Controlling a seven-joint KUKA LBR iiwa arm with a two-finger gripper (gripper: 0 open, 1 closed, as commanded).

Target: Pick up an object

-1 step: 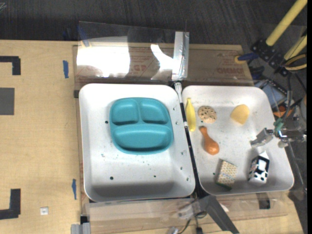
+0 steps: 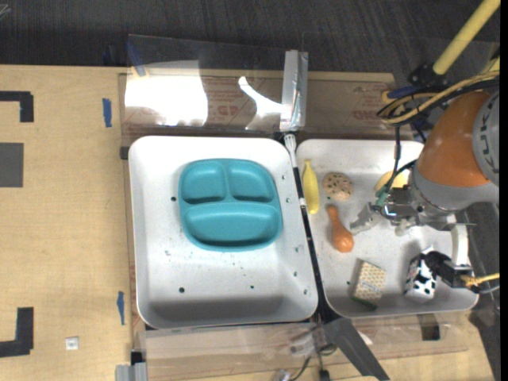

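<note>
Arm (image 2: 460, 153) cropped at right edge; end effector (image 2: 381, 213) fingers indistinct.

Teal tray (image 2: 230, 203) in the white left bin (image 2: 151, 292). In the white right bin (image 2: 349, 153): yellow banana (image 2: 310, 190), speckled tan cookie (image 2: 337, 185), orange carrot (image 2: 340, 230), chequered tan block (image 2: 369, 281), black-and-white patched toy (image 2: 421, 279). Arm (image 2: 452, 153) grey, orange-banded.
</note>
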